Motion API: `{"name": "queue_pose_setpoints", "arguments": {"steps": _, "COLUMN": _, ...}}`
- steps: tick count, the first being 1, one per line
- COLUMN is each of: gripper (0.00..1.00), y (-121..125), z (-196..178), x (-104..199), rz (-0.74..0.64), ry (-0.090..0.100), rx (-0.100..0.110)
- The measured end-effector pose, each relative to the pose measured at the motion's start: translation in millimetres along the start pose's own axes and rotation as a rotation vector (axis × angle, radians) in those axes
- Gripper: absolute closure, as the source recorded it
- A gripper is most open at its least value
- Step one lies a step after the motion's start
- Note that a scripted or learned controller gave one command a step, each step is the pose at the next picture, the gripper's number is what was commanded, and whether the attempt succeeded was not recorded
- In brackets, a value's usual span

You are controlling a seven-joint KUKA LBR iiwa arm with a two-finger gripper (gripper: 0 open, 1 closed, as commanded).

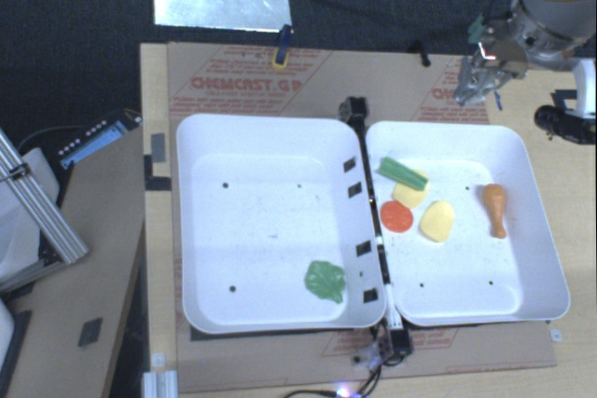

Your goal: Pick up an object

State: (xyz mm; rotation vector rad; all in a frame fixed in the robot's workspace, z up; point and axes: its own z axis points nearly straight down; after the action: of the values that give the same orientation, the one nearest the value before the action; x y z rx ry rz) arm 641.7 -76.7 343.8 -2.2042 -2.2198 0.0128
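Orange-brown toy drumstick (pixel 494 208), right bin (pixel 532 200): long axis near-vertical in view, bulb end up, bone end down. Tool (pixel 471 89) beyond bin's far rim; finger state cannot tell.

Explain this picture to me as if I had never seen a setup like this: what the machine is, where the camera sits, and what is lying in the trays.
One camera looks down at a slant on a bench with two shallow white trays. The machine at the upper right is a robot arm; its gripper hangs above the bench behind the right tray, with nothing seen in it. That tray holds toy food: a green stick, a yellow piece, a red disc, a yellow lump and an orange drumstick. The left tray holds a green leafy piece.
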Motion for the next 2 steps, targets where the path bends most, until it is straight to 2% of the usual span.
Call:
{"name": "queue_pose_setpoints", "arguments": {"steps": 1, "gripper": 1.0, "y": 20.8, "z": -110.2, "x": 6.0, "rz": 0.001, "ry": -0.005, "rx": -0.03}}
{"name": "queue_pose_setpoints", "arguments": {"steps": 2, "gripper": 1.0, "y": -7.5, "z": 24.2, "x": 45.3, "rz": 0.0, "ry": -0.001, "rx": -0.004}}
